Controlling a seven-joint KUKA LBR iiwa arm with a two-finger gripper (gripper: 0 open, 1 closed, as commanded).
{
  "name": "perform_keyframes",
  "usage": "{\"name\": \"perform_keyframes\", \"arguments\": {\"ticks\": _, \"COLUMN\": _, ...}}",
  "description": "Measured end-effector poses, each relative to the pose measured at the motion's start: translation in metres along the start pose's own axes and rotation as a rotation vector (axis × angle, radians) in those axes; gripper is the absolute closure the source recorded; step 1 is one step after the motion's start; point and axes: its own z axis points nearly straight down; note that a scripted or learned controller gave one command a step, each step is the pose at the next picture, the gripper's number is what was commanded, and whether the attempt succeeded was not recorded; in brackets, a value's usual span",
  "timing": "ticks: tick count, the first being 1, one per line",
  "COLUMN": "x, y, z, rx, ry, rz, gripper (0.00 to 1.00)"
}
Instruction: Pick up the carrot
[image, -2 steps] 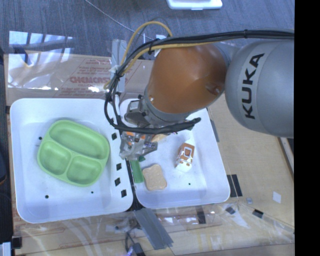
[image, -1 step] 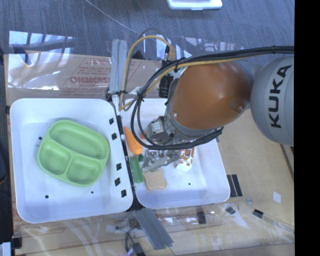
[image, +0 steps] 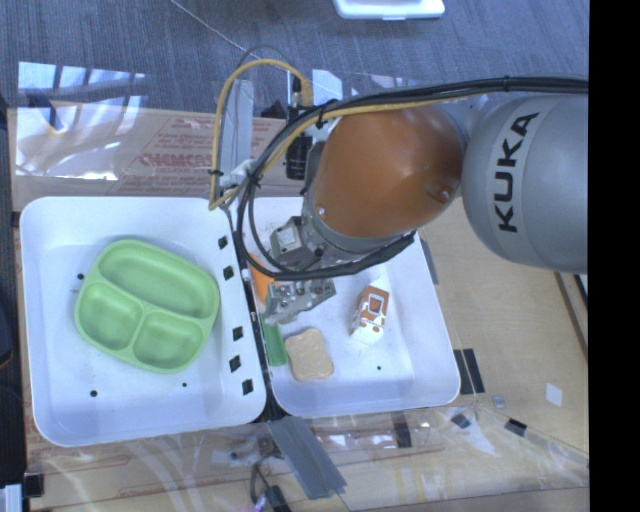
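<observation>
Reaching down at the right bin's (image: 430, 370) left wall, the gripper (image: 292, 300), grip state unclear, must close on the carrot (image: 262, 288).

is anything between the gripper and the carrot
Nothing visible stands between them. The gripper is low over the carrot, which lies along the left wall of the right bin. The bread slice and small carton lie off to the side.

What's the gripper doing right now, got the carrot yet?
Gripper: down over the carrot at the right bin's left edge; open or closed cannot be told, and no hold is visible.
</observation>
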Motion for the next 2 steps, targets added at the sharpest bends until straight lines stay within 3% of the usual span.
{"name": "perform_keyframes", "arguments": {"ticks": 1, "x": -0.042, "y": -0.037, "z": -0.018, "rx": 0.001, "ry": 0.000, "rz": 0.031, "gripper": 1.00}}
{"name": "perform_keyframes", "arguments": {"ticks": 2, "x": -0.037, "y": -0.097, "z": 0.038, "rx": -0.004, "ry": -0.002, "rz": -0.269, "gripper": 1.00}}
